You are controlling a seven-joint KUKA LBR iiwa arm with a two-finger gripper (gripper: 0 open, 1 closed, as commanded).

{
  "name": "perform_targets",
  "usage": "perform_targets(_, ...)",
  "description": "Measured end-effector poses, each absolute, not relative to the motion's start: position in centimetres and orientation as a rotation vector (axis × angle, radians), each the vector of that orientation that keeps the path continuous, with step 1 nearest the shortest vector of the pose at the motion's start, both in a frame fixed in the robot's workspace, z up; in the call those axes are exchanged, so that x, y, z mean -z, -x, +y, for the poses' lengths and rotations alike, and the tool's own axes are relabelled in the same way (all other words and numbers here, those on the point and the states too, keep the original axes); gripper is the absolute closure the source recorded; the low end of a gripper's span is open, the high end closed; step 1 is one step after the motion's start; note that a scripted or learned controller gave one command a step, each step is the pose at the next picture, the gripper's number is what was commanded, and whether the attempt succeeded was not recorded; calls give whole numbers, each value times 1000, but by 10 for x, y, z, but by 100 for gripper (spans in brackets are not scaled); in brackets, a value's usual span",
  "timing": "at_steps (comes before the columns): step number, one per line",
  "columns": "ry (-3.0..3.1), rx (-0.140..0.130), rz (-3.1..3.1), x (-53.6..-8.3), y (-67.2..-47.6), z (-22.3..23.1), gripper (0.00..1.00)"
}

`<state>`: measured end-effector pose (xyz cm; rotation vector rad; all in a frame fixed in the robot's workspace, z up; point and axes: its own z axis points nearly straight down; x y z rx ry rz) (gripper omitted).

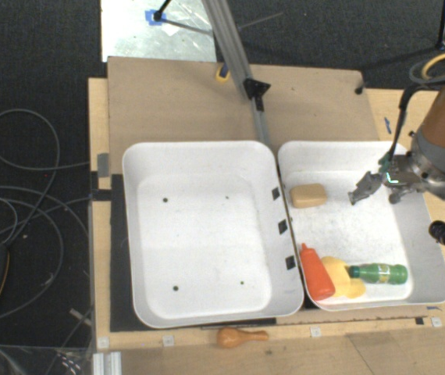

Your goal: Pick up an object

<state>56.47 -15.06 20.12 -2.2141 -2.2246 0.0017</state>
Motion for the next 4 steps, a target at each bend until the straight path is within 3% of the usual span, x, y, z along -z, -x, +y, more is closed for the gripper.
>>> perform_targets(1, 2218, 2, -2226, -203, -566, -151, 0)
perform_targets(4, 2220, -1, -2220, -89, -566, -158, 0)
